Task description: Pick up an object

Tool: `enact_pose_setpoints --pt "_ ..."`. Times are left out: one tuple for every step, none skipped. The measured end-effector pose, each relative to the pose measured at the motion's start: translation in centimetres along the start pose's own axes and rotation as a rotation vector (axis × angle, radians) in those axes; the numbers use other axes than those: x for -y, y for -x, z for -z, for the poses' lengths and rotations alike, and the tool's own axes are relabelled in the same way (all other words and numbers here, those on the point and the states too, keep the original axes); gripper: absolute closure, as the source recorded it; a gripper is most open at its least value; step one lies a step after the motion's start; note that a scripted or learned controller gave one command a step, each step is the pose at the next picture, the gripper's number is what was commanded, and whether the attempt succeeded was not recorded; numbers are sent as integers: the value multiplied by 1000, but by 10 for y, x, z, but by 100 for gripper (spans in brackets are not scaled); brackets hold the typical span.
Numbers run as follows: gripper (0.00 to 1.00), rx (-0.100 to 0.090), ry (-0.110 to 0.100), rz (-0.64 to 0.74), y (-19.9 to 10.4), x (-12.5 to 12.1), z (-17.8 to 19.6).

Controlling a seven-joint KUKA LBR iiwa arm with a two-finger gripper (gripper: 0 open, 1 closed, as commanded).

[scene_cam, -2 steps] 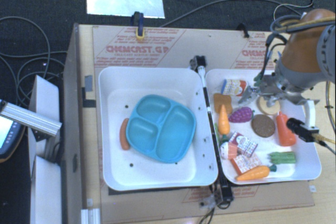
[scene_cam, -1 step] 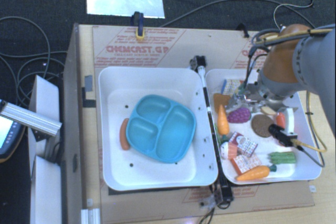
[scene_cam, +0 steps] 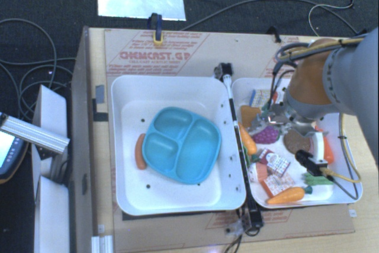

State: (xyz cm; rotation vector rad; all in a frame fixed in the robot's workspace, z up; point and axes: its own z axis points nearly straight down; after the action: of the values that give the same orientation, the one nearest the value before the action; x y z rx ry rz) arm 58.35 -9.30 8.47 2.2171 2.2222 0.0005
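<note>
Bench (scene_cam: 177, 47): pale board with red print, two white bins side by side on it.
Arm (scene_cam: 334, 77): enters from the right, orange band showing, wrist over the right bin (scene_cam: 349, 197).
Left bin (scene_cam: 172, 83): holds a blue divided plate (scene_cam: 180, 144), lying flat near the middle. A reddish sausage (scene_cam: 140, 151) lies just beside the plate's left edge.
Right bin: crowded with small toy foods.
Gripper (scene_cam: 273, 120): low over the upper-left part of the right bin. Cannot tell if it is wide or narrow, or if it holds anything; the wrist hides it.
Grapes (scene_cam: 266, 134): purple bunch, just below the gripper; contact unclear.
Brown disc (scene_cam: 296, 142): just right of the grapes.
Carrot (scene_cam: 286, 195): lies along the near wall of the right bin.
Second carrot (scene_cam: 247, 140): against the left wall, near the grapes.
Red-and-white boxes (scene_cam: 276, 164): between the grapes and the near carrot
</note>
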Motion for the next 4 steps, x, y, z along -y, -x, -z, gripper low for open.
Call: enact_pose_setpoints --pt "100 0 3 1 0 -1 11" --pt "0 0 3 1 0 -1 11" --pt "0 -1 4 2 -4 -71 1" --pt "0 0 3 3 -7 -68 1"
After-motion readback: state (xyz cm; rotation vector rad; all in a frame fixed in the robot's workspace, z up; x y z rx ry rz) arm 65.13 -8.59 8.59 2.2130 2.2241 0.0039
